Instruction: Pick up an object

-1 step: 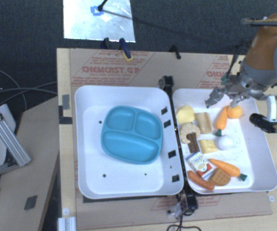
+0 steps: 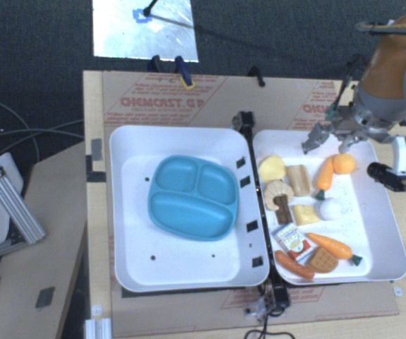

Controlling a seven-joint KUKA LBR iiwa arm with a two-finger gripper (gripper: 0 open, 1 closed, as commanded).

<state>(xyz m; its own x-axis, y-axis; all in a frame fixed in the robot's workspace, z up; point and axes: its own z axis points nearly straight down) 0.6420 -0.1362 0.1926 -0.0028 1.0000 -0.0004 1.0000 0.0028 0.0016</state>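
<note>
Two fingers (image 2: 314,140) are splaying wide apart on your gripper (image 2: 332,141), and nothing is sitting between them. It is hanging over the far edge of the right bin (image 2: 393,242), with the arm (image 2: 393,69) reaching in from your right and its orange band showing above the wrist.

Just below the gripper, you are looking at an orange fruit (image 2: 343,163) lying beside a small carrot (image 2: 323,174), the two touching. Next to those, toward the divider, a yellow piece (image 2: 272,168) and a tan block (image 2: 298,179) are lying side by side. Nearer you, a mushroom (image 2: 278,193), a cheese cube (image 2: 304,214) and a white ball (image 2: 329,208) are crowding the middle of the bin. At the near edge, a small carton (image 2: 291,240), a sausage (image 2: 292,265), a cookie (image 2: 323,260) and a long carrot (image 2: 331,246) are piling together.

Across the divider, the left bin (image 2: 128,260) is holding a blue tray (image 2: 193,197) with three compartments, lying flat and well apart from the gripper
</note>
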